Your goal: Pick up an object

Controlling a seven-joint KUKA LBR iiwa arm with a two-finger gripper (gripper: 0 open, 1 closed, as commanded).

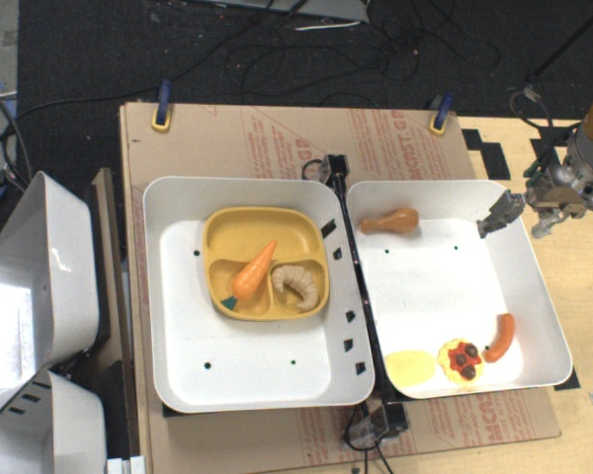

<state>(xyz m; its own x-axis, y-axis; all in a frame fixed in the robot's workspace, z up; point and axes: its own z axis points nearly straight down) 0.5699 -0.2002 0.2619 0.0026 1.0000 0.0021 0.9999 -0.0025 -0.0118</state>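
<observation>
- While the arm (585,161) reaches in at the right edge, its pincer (523,217) hangs over the right rim of the right bin (445,294), fingers apart and with nothing between them.
- One dark finger (497,214) points down-left toward the bin's upper right corner.
- Inside the right bin, a brown toy drumstick (390,222) lies near the top wall, well apart from the pincer.
- Along that bin's lower wall lie a pale yellow flat piece (410,367), just beside it a small round piece with red and dark topping (462,359), and next to that an orange-red sausage (500,338).
- The left bin (178,354) holds a yellow divided plate (257,230).
- On the plate, an orange carrot (254,270) lies tilted across the divider, and a pale curled shrimp (298,285) sits in the lower right compartment.
- Both bins rest side by side on a cardboard-covered surface (267,141).
</observation>
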